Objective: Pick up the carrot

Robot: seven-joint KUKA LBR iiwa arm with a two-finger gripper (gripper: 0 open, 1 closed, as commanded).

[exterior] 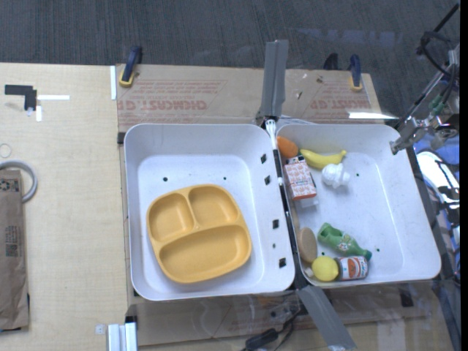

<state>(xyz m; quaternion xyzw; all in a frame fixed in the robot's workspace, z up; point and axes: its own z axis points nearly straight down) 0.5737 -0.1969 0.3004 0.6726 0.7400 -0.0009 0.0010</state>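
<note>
Camera view gives you two white bins side by side. The left bin holds a yellow divided plate. In the right bin, a small carton lies along the left wall. A banana lies just beyond it. The carrot sits in the far left corner, just beside both.
</note>
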